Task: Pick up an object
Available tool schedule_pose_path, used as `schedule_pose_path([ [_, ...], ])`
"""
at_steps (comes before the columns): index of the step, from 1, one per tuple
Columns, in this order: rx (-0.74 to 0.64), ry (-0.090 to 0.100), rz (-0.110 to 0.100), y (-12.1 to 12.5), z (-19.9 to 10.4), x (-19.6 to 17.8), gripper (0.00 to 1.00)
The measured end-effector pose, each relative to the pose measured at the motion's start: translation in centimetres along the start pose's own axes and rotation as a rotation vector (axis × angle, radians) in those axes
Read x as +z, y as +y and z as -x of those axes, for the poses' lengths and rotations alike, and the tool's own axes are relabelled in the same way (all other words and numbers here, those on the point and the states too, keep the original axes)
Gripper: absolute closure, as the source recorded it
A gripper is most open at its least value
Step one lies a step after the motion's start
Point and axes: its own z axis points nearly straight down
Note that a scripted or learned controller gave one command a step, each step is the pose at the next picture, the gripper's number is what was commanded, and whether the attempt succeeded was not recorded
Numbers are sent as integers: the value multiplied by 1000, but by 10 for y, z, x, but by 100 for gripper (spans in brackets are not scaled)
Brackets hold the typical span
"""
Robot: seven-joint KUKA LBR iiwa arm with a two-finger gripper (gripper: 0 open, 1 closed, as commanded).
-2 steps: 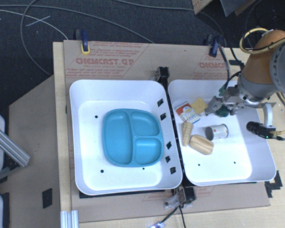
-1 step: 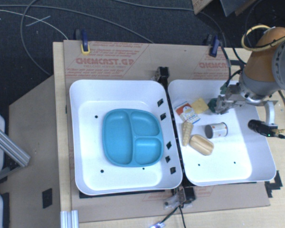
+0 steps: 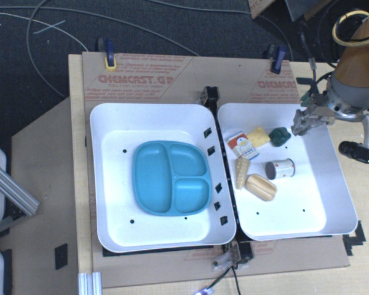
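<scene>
The gripper (image 3: 302,123) hangs over the upper right part of the right bin (image 3: 332,183); whether it is open or closed cannot be told. Just beside it lies a dark green object (image 3: 280,135), touching a yellow block (image 3: 258,136). Near these lie a red and white packet (image 3: 240,144), a small can (image 3: 280,169), a bread roll (image 3: 261,187) and a cone (image 3: 240,172). A blue divided plate (image 3: 171,177) sits in the left bin (image 3: 111,165).
</scene>
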Motion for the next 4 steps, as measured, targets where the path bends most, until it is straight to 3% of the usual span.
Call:
schedule_pose_path([
  [2, -2, 0, 0, 12, 3, -122, 100],
  [4, -2, 2, -6, -22, -100, -101, 100],
])
